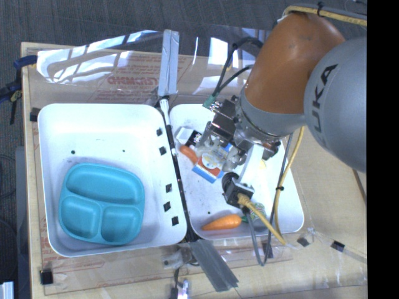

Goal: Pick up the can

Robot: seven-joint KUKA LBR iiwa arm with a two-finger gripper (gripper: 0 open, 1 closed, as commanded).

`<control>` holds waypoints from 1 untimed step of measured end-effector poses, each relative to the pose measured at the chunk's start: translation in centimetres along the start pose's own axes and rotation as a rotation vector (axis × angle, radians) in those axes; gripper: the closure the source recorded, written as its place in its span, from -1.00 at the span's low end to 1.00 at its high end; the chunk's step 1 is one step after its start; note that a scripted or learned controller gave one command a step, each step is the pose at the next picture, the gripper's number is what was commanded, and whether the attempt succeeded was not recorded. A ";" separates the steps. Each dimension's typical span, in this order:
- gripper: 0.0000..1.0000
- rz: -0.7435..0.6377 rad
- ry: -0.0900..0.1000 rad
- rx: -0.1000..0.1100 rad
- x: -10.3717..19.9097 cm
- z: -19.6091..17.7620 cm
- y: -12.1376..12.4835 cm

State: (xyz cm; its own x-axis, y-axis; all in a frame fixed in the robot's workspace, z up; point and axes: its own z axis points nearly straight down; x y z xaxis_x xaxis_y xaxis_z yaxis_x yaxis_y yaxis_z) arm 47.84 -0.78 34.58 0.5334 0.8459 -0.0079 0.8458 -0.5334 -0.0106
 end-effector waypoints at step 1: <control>1.00 0.028 0.005 -0.004 -3.1 14.7 1.8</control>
State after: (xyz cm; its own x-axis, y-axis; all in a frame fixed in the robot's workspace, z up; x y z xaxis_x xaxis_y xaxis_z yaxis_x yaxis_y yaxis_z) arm 47.53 -4.36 19.91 0.5572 0.8304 -0.0035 0.8303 -0.5572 -0.0061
